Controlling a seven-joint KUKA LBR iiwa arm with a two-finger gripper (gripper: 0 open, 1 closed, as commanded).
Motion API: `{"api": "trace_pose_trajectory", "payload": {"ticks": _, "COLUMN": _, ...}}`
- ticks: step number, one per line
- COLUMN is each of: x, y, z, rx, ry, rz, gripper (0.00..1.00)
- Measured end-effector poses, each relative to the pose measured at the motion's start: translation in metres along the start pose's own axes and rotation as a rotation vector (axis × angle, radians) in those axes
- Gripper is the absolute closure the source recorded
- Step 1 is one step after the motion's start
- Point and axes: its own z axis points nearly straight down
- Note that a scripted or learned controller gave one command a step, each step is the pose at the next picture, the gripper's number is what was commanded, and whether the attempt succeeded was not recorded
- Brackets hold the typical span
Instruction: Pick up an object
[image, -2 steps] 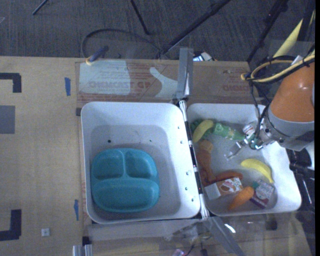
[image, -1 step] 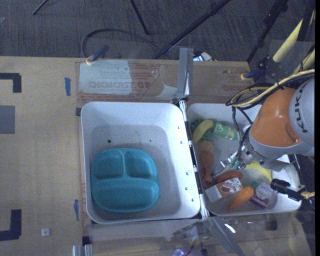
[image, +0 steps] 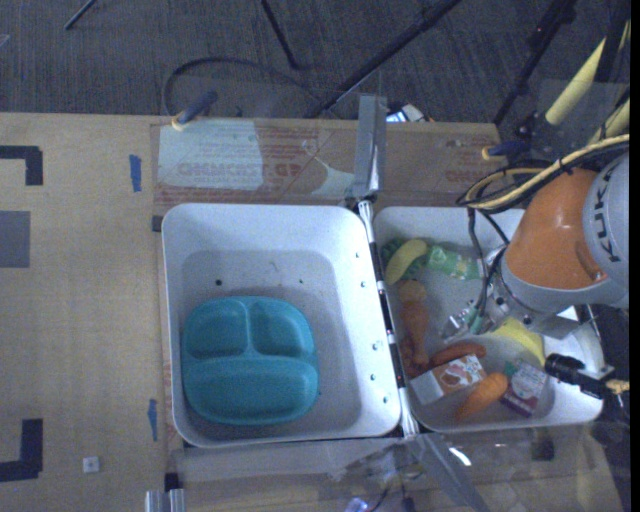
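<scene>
The arm was a thick, rounded body with a smooth shell, its broad orange band taking up most of what showed, and pale grey sections above and below that band. Dark letters, part of the maker's name, ran down the grey shell at the far right. Yellow and black cables looped across the upper side of the orange band, and a black fitting stuck out beneath the grey lower section, where the small metal parts were too dim to tell apart.
</scene>
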Motion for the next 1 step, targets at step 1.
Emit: {"api": "trace_pose_trajectory", "payload": {"ticks": 1, "x": -0.008, "y": 0.0223, "z": 0.0105, "rx": 0.007, "ry": 0.004, "rz": 0.049, "gripper": 1.0}}
